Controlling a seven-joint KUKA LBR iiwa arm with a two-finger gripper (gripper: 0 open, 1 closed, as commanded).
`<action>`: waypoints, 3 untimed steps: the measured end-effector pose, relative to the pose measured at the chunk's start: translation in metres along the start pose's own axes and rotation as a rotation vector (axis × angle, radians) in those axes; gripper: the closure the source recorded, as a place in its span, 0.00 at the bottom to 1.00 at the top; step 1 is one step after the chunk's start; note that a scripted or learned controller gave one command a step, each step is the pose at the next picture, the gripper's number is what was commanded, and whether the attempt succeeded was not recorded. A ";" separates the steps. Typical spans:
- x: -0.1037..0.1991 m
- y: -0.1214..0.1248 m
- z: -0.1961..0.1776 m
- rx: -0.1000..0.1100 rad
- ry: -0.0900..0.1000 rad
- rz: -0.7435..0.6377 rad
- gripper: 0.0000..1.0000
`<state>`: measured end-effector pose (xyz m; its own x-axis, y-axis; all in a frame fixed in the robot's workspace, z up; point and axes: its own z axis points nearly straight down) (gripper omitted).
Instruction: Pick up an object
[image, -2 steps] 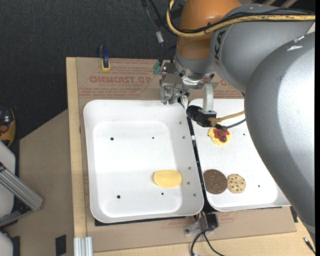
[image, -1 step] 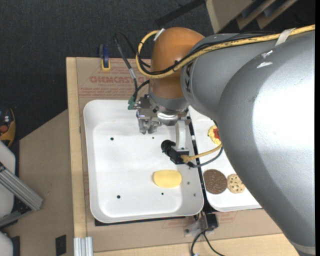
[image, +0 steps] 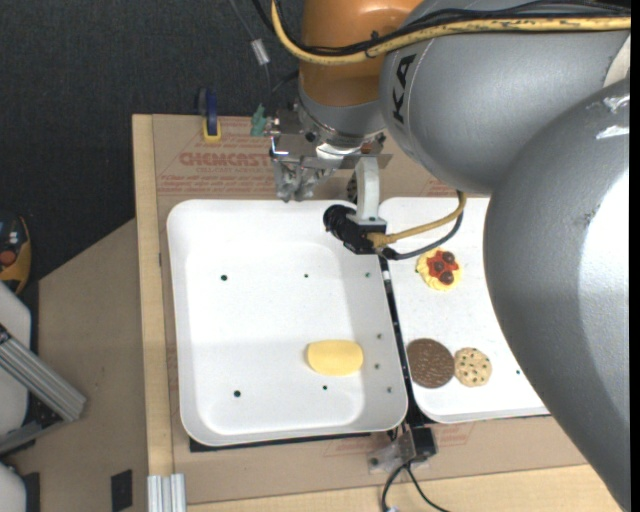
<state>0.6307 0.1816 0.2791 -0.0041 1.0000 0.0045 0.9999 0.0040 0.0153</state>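
A pale yellow oval piece (image: 335, 357) lies in the left bin (image: 181, 300), near its front right corner. The right bin (image: 470, 408) holds a small red-and-yellow pizza-like toy (image: 440, 268), a dark brown round cookie (image: 431, 362) and a chocolate-chip cookie (image: 472, 366) beside it. My gripper (image: 297, 183) hangs over the back rim of the left bin, far from all the objects, with nothing seen in it. The grey arm hides the right part of the right bin.
A black cable connector (image: 348, 228) hangs from the wrist above the divide between the bins. A blue-and-yellow clamp (image: 210, 115) and a green clamp (image: 260, 121) sit at the back edge of the cardboard-covered bench (image: 155, 250). An aluminium rail (image: 40, 380) lies at the left.
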 end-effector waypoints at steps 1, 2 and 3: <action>0.010 0.038 -0.023 0.008 -0.003 0.001 1.00; 0.044 0.033 0.052 0.025 -0.006 0.000 1.00; 0.043 0.035 0.035 0.014 -0.004 0.001 1.00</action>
<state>0.6665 0.2254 0.2447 -0.0031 1.0000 0.0003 1.0000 0.0031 0.0017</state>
